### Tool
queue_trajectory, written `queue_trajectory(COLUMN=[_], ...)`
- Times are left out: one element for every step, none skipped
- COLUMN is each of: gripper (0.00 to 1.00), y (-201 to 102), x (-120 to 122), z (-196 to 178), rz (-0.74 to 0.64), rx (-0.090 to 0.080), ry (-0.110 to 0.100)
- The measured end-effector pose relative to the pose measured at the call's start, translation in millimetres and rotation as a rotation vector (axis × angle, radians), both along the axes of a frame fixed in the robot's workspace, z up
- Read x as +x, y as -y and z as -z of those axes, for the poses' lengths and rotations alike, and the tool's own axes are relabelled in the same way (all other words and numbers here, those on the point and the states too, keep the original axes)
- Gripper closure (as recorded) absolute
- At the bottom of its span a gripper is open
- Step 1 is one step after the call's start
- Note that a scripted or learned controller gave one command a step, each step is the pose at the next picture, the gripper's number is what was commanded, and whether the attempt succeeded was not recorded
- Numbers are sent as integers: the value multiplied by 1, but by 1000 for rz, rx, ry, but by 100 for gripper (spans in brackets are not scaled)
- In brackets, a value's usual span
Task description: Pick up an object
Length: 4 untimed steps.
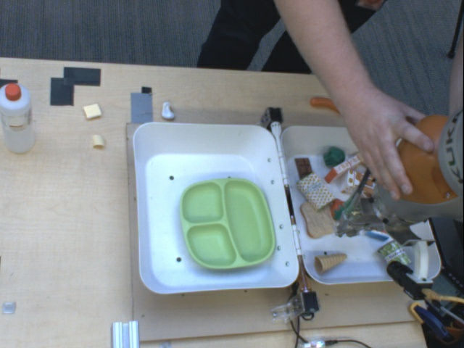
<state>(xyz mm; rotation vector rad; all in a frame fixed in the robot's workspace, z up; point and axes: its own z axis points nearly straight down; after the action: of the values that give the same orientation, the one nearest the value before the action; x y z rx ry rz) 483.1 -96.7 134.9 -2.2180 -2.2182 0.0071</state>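
The right bin [312, 267] holds a heap of small objects: a green lump [334, 155], a brown block [303, 167], a patterned packet [315, 189], a tan bread-shaped piece [316, 222] and an ice-cream cone [330, 261]. My gripper [353, 216] hangs low over the middle of that heap, just right of the tan piece. Clutter hides its fingertips. A person's arm [341, 56] reaches across from the top, and the hand [388, 147] rests on my orange wrist band [420, 169].
The left bin [156, 165] holds a green divided plate [228, 223]. A white bottle with a red cap [14, 118] stands at the bench's far left. Small blocks [91, 111] and dark patches lie behind the bins. Cables lie at the front right.
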Motion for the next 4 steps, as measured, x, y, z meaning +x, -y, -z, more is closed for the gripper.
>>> queue_trajectory(gripper=[100, 0, 0, 0], y=[-116, -109, -28, -3], x=[13, 14, 4, 5], z=[-49, -49, -50, 49], rz=[-18, -3, -2, 2], rx=[6, 1, -1, -1], ry=[7, 8, 10, 13])
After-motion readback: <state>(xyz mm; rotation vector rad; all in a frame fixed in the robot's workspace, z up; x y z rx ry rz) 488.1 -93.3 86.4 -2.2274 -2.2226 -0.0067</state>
